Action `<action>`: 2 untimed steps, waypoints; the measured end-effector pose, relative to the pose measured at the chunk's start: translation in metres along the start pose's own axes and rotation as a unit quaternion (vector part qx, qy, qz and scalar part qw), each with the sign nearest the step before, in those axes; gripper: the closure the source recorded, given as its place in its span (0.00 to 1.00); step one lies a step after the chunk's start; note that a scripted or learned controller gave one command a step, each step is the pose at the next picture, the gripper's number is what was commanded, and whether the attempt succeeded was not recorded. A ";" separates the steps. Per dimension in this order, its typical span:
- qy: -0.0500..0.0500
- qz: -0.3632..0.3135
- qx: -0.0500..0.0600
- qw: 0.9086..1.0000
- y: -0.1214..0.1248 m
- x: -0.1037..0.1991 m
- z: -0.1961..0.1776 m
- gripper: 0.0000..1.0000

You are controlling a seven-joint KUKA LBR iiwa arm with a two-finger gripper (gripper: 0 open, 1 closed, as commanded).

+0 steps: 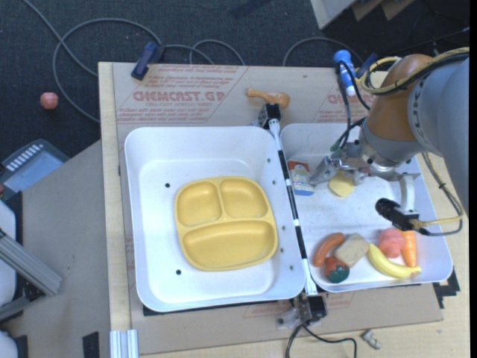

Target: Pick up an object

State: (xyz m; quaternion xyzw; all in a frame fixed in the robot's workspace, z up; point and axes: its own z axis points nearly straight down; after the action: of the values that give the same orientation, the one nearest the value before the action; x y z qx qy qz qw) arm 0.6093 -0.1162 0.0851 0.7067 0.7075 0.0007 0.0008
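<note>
While the arm reaches in from the right, the near end of the right bin (440, 263) holds a cluster of toy foods: a sausage (329, 247), a slice of bread (352, 250), a banana (393, 266), a carrot (409, 247) and a pink round piece (392, 239), all touching or just beside each other. They are well apart from the tool. Farther in, the gripper (344, 168) is low over the middle of this bin, and a pale yellow piece (342, 186) lies just under it. This piece is small, smooth and a bit wedge-shaped, maybe a cheese or a fruit slice. I cannot tell if the fingers are spread or closed, because the wrist covers them, and I cannot tell if they touch the piece.

I think the risk is a miss: the piece is low and smooth, so the fingers may push it sideways toward the small packet (299, 176) at the bin wall. The left bin (141, 200) holds a yellow divided plate (226, 222).
</note>
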 end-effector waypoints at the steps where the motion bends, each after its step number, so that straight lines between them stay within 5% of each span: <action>1: -0.001 0.000 0.000 1.000 0.031 -0.035 0.000 0.00; 2: -0.002 0.000 -0.001 1.000 0.031 -0.035 -0.010 1.00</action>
State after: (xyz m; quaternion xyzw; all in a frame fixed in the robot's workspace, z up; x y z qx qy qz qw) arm 0.6407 -0.1508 0.0955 0.7066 0.7076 0.0005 0.0028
